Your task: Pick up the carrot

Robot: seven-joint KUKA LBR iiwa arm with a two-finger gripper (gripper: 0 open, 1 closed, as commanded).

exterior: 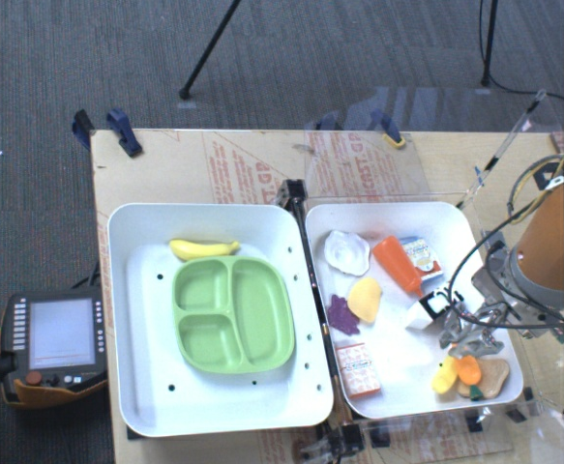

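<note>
Camera view looks down on two shallow white bins set side by side, and the task's thing, the small orange plastic carrot with a green top point(468, 369), lies in the near right corner of the right bin point(398, 211). It sits touching a tan bread-shaped toy point(491, 377) on its right and a little yellow piece point(444, 376) on its left, so it is crowded on both sides. The grey metal two-finger gripper point(465, 329) hangs just beyond the carrot on the far side, almost over it, so the carrot lies a short way nearer than the claw and nearly in line with it. The carrot looks stubby; its green end points near, so its long axis seems to run roughly near to far, though it is too small to be sure. How far the claw is spread cannot be told from this slant, and nothing can be seen in its grasp. A larger orange bottle-shaped toy point(398, 265) lies further back in the same bin and could be mistaken for the target. The left bin point(127, 259) holds a green divided plate point(233, 314) and a yellow banana point(204, 248), well apart from the work.
</note>
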